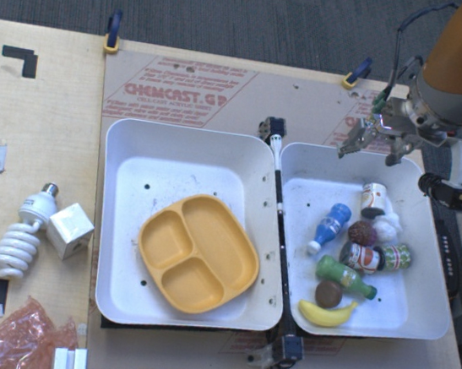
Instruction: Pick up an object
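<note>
The left bin (123, 164) kept the yellow tray (197, 253) while the right bin (416, 321) gathered my choices, the blue bottle (330, 225) nearest its centre, so my claw (371, 145) hung spread and empty at twelve o'clock above them.

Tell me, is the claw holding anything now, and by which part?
Nothing is held. The claw hangs open above the right bin's far rim, nothing between its fingers.

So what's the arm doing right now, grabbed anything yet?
Gripper open, holding nothing, above right bin's far edge. Blue bottle, banana, green bottle lying untouched in bin. Nothing blocking.
</note>
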You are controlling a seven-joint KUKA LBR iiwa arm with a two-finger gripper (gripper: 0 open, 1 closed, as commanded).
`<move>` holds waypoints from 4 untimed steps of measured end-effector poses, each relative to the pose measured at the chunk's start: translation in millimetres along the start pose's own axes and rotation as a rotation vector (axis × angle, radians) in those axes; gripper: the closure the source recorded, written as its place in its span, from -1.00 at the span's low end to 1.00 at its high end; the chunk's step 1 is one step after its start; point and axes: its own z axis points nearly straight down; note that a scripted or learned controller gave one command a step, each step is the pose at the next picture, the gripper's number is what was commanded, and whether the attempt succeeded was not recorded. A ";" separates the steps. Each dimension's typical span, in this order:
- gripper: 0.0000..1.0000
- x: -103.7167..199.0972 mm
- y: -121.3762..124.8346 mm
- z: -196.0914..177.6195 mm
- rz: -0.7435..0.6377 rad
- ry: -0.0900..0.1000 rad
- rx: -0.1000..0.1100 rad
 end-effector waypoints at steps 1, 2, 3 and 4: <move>-1.00 -51.0 -65.3 131.3 0.002 0.000 -0.007; -1.00 -68.6 -99.3 103.0 0.002 0.000 -0.001; -1.00 -103.2 -84.6 156.3 0.002 0.000 -0.002; 1.00 -103.8 -84.1 146.2 0.004 0.000 -0.003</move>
